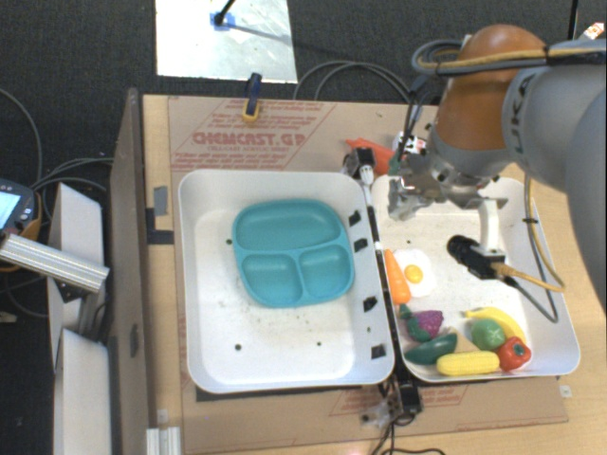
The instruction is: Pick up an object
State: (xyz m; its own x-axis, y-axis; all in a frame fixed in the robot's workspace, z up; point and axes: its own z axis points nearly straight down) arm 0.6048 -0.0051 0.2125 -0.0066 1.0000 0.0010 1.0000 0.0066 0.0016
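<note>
— Fingers on the gripper [406, 200]: spread or closed?
— Cannot tell; it hangs over the right bin's [560, 344] far left corner, nothing visibly held.
— Likeliest pick?
— The toy fried egg [414, 273], mid-bin, touching the carrot [395, 279]. Probably light, stiff plastic, but flat and slick; it wants pinching across its rim.
— Beyond it?
— Vegetables clustered nearer the front; a teal plate [289, 254] next door.

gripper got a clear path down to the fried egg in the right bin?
Probably yes. The fried egg lies flat with nothing on top; the gripper hangs above it. The carrot alongside might get nudged.
</note>
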